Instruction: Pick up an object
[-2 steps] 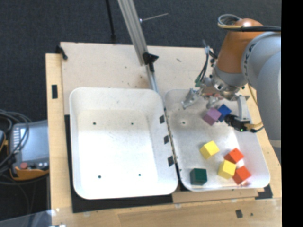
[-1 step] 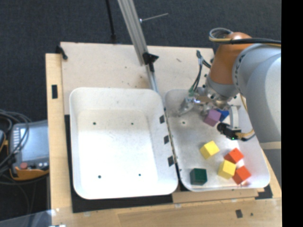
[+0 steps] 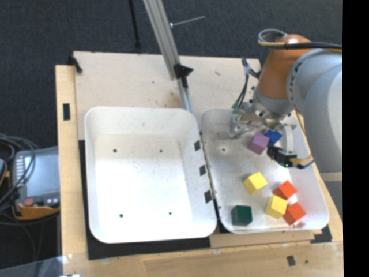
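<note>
My gripper [image 3: 237, 128] hangs low over the far left part of the right bin [image 3: 214, 154], below the orange wrist band. A purple block [image 3: 259, 143] lies just to its right, apart from it, with a blue block [image 3: 273, 136] tucked behind under the arm. Nearer the front lie a yellow block [image 3: 255, 182], a second yellow block [image 3: 276, 206], an orange block [image 3: 286, 189], a red block [image 3: 295, 213] and a dark green block [image 3: 241, 214]. I see nothing held in the gripper.
The left bin [image 3: 92, 154] sits beside the right one, their rims meeting at the centre. A slanted aluminium rail [image 3: 164, 39] rises behind the bins. A cable and black connector [image 3: 285, 157] trail from the arm over the right bin.
</note>
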You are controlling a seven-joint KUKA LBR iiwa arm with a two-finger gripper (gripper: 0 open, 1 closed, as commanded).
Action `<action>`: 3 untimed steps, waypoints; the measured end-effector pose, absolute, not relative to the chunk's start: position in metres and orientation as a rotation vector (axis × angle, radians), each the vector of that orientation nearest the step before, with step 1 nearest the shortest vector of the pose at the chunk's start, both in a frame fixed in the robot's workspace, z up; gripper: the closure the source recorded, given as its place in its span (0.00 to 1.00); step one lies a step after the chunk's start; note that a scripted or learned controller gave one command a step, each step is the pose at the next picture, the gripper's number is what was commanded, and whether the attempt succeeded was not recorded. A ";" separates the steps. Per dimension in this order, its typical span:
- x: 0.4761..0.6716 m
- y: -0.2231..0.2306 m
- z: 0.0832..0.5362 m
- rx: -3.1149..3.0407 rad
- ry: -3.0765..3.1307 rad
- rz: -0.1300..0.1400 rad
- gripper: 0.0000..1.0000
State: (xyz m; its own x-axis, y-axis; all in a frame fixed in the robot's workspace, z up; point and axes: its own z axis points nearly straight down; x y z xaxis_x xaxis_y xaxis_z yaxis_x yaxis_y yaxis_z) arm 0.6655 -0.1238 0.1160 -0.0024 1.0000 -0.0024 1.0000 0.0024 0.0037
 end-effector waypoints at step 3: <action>0.679 -0.130 0.258 2.209 2.227 0.005 1.00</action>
State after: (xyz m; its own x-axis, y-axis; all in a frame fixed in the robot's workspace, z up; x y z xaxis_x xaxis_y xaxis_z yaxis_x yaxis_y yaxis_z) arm 0.6786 -0.1295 0.2583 -0.0079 1.0000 -0.0011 1.0000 0.0079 0.0059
